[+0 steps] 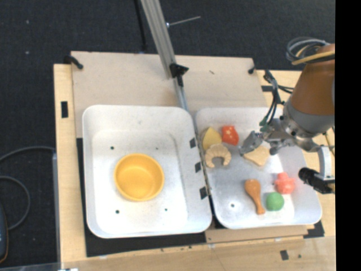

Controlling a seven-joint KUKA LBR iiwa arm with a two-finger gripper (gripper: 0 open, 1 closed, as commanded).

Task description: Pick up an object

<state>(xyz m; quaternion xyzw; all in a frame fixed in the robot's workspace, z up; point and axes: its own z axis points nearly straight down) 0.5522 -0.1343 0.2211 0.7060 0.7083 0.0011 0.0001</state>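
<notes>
My arm comes in from the right, orange band up near the top right edge, wrist over the right bin [316,210]. My gripper [255,144] sits low over that bin's upper middle, dark grey fingers pointing left. Can't tell if it's released or clenched, the tips blur into the bin floor and the toy below. Nothing clearly between them, so I call no grasp.

Right bin contents: a tan flat piece [257,156], bread-like, just beside and under my gripper tip, maybe touching, can't tell. A red tomato-like toy [229,134] to the left of the gripper, near the bin's upper left. A yellow wedge [211,136] just beside the red one, against the left wall. A beige croissant shape [218,156] right under the wedge, touching or nearly. A brown drumstick [254,195] lower middle, lying at a slant. A green ball [274,201] just right of the drumstick's lower end. A pink-red lumpy toy [285,183] just above the green ball, near the right wall.

Left bin [96,123] holds a yellow bowl [139,177], upright, left of centre, well apart from everything else.

A metal rail [159,30] runs down from the top to the gap between the bins. Both bins rest on a tan board [130,78].
</notes>
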